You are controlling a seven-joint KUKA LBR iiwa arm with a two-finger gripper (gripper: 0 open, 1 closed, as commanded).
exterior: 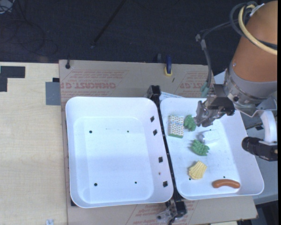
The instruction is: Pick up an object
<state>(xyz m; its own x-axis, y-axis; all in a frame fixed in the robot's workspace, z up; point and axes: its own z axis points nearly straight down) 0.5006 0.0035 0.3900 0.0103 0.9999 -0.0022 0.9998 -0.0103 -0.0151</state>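
Objects lie in the right bin (253,184); the arm reaches down from its right, gripper (203,121) beside a green toy (190,123), grip state unclear.

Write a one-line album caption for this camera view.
Robot pincer hovers beside green toy in right bin.

A: Bench top (23,139)? Pale wood, w/ black squares (7,76) top left.
B: Brown cardboard sheet (112,81) on it, red print reversed. Behind: dark floor (131,22), loose cables (18,13). Light even, soft shadows.
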